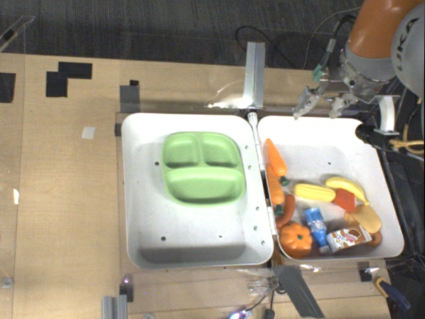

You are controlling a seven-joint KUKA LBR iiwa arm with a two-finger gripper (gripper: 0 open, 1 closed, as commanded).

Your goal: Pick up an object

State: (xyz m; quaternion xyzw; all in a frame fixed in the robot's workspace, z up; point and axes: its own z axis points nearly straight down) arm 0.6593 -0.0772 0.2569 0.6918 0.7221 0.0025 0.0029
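Observation:
My gripper (319,107) hangs over the far rim of the right bin (332,145), open, with nothing between its fingers. The toy food lies well in front of it, in the near half of that bin: an orange carrot (274,157) along the left wall, a yellow corn cob (313,193), a banana (346,186), a red piece (344,200), a small pumpkin (295,239), a blue bottle (315,223) and a small carton (346,239).
The left bin (143,211) holds a green divided plate (202,166). A metal post (255,72) stands behind the seam between the bins. Cables (398,145) run along the right bin's right side. The far half of the right bin's floor is bare.

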